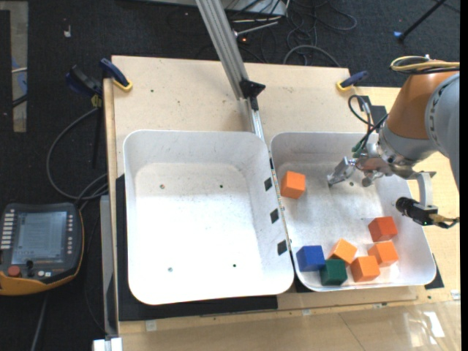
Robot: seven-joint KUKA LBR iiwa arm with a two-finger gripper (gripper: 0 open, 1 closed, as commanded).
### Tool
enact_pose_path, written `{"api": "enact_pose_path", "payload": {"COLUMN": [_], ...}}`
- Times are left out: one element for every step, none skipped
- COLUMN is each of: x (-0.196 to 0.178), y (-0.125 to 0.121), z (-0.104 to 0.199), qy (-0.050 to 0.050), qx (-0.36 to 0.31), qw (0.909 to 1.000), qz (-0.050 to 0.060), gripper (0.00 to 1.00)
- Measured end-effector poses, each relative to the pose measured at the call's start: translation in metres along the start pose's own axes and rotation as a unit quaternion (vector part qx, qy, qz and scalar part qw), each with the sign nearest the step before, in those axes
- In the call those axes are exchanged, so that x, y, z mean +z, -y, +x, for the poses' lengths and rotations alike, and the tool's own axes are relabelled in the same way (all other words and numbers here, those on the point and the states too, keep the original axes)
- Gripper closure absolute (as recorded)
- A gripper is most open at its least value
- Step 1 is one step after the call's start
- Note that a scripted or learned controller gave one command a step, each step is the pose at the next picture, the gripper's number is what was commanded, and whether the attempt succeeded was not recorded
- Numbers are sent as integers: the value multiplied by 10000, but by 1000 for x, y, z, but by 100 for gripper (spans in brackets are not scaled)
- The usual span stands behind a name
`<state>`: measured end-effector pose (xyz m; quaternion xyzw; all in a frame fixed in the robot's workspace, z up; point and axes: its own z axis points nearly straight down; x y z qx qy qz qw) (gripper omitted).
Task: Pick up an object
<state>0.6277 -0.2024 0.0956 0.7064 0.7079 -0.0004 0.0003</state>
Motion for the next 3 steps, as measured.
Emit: {"api": "enact_pose_path", "payload": {"x": [0, 0, 0], "y": [0, 0, 0], "z": [0, 0, 0], "qy": [1, 1, 1], "qx": [-3, -4, -5], "qw": [10000, 10000, 10000], "qz": [-3, -3, -3], "gripper": [0, 0, 0]}}
